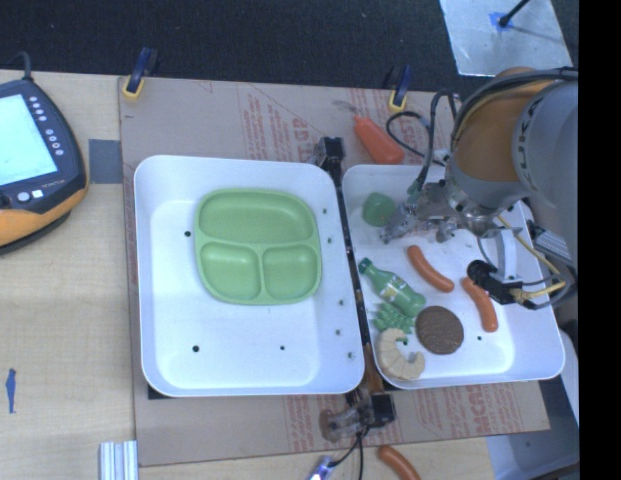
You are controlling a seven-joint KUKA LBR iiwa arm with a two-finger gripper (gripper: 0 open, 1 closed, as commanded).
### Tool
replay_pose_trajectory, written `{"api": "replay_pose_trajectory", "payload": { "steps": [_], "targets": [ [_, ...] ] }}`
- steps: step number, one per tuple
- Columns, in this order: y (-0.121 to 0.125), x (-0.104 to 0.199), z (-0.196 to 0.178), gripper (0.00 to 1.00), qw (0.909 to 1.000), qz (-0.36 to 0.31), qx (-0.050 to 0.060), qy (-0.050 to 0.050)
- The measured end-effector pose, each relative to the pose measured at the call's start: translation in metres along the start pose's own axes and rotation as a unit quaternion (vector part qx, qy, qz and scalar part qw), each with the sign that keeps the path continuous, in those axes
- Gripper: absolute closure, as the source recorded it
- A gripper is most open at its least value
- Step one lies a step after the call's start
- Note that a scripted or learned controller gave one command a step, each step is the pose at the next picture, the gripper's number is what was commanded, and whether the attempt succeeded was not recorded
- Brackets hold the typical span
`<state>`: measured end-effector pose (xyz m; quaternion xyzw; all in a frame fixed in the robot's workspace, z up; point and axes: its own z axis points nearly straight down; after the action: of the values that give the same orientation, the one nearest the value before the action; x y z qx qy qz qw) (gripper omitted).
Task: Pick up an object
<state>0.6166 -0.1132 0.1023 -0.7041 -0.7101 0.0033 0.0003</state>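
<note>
My gripper [422, 226] hangs over the back part of the right bin [530, 363], open, with nothing between its fingers. A green round piece [377, 208] lies just to its left. An orange sausage [430, 267] lies just in front of it, and a second sausage [480, 304] sits further right. Toward the bin's front are a green bottle [390, 283], a small green toy [394, 317], a brown round cookie [440, 330] and a pale bagel piece [401, 355].
The left bin [170, 358] holds a green divided plate [258, 245]. An orange carrot [376, 140] lies on the cardboard behind the bins, and another orange item [400, 460] in front. A teach pendant [25, 158] rests at far left. Black and yellow cables [510, 288] trail over the right bin.
</note>
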Motion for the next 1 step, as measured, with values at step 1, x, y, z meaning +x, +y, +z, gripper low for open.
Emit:
{"api": "replay_pose_trajectory", "payload": {
  "steps": [1],
  "targets": [
    [-0.0352,-0.0309,0.0111,0.0,1.0,0.002,-0.001,0.001]
  ]
}}
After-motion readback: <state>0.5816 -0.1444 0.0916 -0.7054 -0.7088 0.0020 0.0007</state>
